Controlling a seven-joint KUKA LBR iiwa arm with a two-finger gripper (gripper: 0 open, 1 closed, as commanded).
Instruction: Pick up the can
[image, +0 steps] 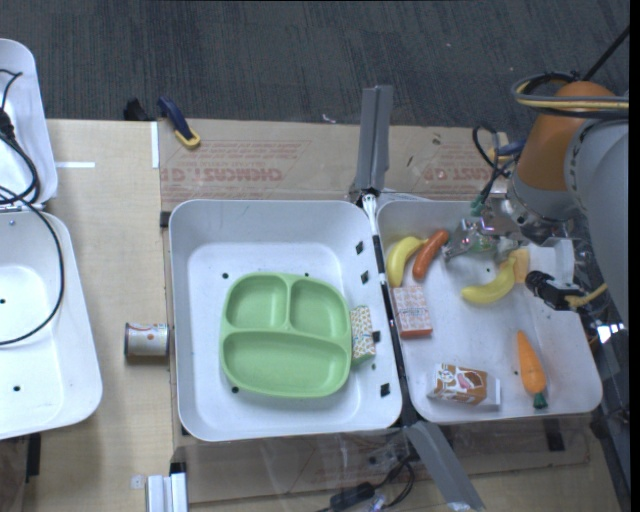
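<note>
Bench holds the can (147, 341) outside both bins; end effector (478, 238) grip state unclear.

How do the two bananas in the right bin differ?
The upper-left banana stands nearly upright along the bin's left wall beside a sausage; the right banana lies slanted mid-bin, just below the gripper. The first looks greener-yellow and shorter, the second deeper yellow. Both are curved and lie in the right bin.

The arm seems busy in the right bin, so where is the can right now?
In the camera view the can lies on its side on the bench, just outside the left bin's left wall, level with the green tray.
</note>
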